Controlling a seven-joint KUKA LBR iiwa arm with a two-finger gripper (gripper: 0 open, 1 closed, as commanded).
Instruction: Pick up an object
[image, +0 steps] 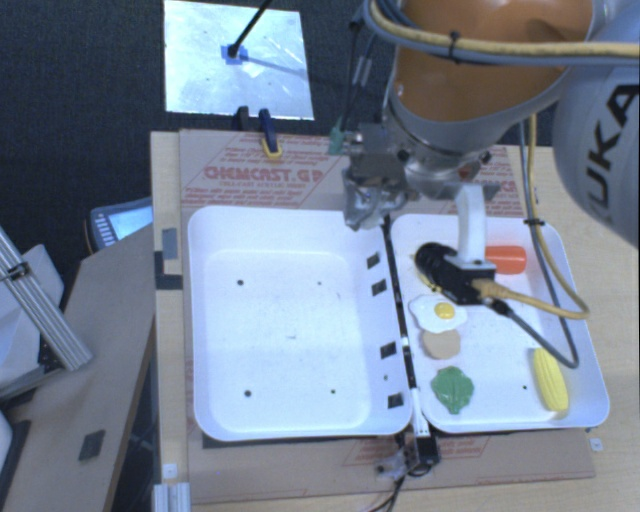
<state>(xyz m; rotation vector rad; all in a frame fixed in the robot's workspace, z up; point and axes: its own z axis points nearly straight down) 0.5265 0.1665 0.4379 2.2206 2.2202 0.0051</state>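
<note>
Arm (480, 50): closest to the lens, its orange band looming across the top of the camera view, reaching in from the view's right
End effector (365, 212): hangs over the far rim where the two bins meet; whether it is released or clenched cannot be told, and nothing can be seen in its hold
Left bin (280, 330): to the view's left of the end effector and nearer the camera, bare white floor
Right bin (500, 340): to the view's right of the end effector, carrying all the toy food
Fried egg (438, 313): the closest piece to the end effector, nearer the camera and slightly to the view's right, beside the divider
Tan disc (440, 344): just beyond the egg from the end effector, touching or nearly touching it
Green leafy piece (453, 388): further on along the same line, near the bin's near rim
Corn cob (549, 380): furthest from the end effector, by the bin's outer wall
Orange piece (505, 259): to the view's right of the end effector, at the bin's far side
Handling: probably light moulded toys, stiff and a bit slick; the egg and disc lie flat and offer little to pinch
Best hold: across the corn cob's middle, its rounded body well apart from its neighbours
</note>
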